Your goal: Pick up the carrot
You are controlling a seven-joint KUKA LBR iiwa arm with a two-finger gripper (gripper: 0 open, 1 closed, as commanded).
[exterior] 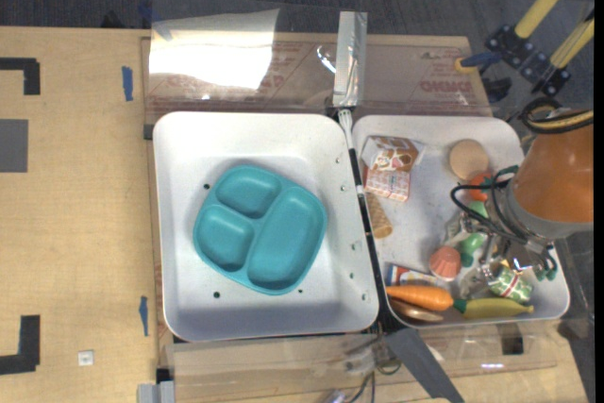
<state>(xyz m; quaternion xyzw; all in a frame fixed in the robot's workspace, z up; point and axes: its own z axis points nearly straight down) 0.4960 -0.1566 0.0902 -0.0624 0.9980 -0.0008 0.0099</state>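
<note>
The carrot [421, 296] lies orange along the front edge of the right bin [425, 132], pointing left to right. The arm, with its orange band [563, 179], reaches in over the bin's right side. My gripper [483, 252] hangs above the clutter at the bin's front right, a little right of and behind the carrot. Cables and wrist hardware cover its tips.
The right bin also holds a snack packet [391, 167], a waffle-like piece [377, 217], a tan egg-like ball [466, 158], a small peach-coloured fruit [444, 261] and a yellow banana-like piece [495, 307]. A teal divided plate [260, 227] sits in the left bin [179, 156].
</note>
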